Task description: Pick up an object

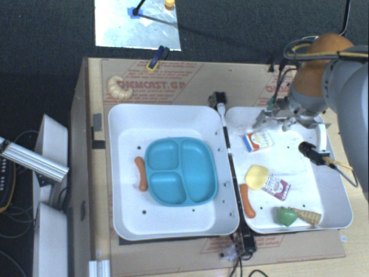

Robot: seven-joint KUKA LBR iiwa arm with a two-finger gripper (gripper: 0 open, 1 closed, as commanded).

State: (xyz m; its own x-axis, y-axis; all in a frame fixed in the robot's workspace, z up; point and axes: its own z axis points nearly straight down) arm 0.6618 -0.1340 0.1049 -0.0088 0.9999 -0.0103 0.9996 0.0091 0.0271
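The nearest candidate for picking is the small white carton [258, 140] with red and blue print, lying flat near the back of the right bin [340, 203], just below the end effector [275, 119]. The end effector hangs over the bin's back left corner, and whether its fingers are apart or together I cannot tell from this slant; nothing shows between them. To do the step well, I judge it should centre over the carton, turn so the fingers straddle its narrow sides, and descend straight until they reach the floor beside it, since a flat box is easily pushed away. Farther forward lie a yellow piece [256, 176] touching a dark red packet [275, 187], a green item [285, 216] against a waffle cone [308, 216], and an orange sausage [247, 201] by the dividing wall; these crowd one another and look harder. The left bin [124, 154] holds a blue divided plate [180, 171] and another sausage [140, 173].
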